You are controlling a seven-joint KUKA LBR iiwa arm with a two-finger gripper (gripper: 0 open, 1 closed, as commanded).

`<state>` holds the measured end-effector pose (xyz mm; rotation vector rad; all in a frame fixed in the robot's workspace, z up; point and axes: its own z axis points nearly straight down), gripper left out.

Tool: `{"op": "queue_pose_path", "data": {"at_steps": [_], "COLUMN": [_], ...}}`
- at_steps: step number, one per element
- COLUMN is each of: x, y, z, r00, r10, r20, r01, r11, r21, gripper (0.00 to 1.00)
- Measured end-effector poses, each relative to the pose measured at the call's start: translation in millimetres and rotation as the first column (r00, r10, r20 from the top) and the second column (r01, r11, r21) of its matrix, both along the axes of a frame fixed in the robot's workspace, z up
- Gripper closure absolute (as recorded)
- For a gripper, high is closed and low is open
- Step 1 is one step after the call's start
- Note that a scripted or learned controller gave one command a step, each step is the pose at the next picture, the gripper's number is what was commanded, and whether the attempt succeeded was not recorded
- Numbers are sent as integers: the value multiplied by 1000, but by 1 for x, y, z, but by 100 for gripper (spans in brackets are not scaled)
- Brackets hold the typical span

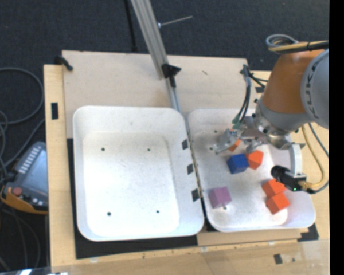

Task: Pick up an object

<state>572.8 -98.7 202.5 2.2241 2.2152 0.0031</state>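
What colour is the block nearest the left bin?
Pale purple block, in the camera view.

light: even, bright overhead | shadows: soft, faint | focus: slightly soft | glare: mild on white bins (80,153)

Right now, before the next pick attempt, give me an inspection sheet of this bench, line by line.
Surface: wooden bench bearing two shallow white bins, left bin and right bin.
Job's things: all in the right bin: blue block, small orange block touching it, purple block, two orange blocks close together near the right edge.
Clutter: nothing seen.
Grippers: gripper low over the right bin's upper part, just above the blue block; something orange sits at its tip.
Cables: wires along the arm; loose cables on the floor at left.
Surroundings: dark floor, metal rail slanting over the bench, handheld pendant at left.
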Motion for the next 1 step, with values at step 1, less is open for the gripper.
{"op": "queue_pose_path", "data": {"at_steps": [1], "x": [-4], "y": [-70], "z": [-74], "r00": [1000], "r10": [6], "r20": [12], "r01": [-6], "r11": [1000], "r21": [-6], "gripper": [0]}}
